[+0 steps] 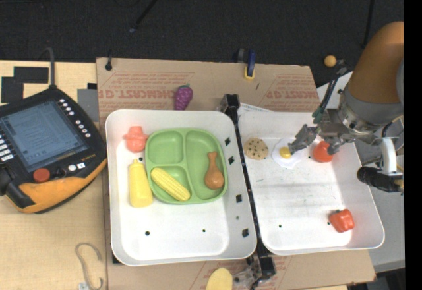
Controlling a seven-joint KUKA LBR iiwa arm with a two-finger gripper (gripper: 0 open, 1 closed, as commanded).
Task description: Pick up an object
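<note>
I have the gripper (321, 144) low in the right bin (297, 229), right at a red tomato-like piece (322, 152) beside the fried egg (286, 153). Whether it is clenched or released I cannot tell. Nothing looks lifted yet, so I judge the pick unfinished.

arm (377, 78): grey body | orange band above wrist | pincer (315, 142): dark grey metal fingers
</note>
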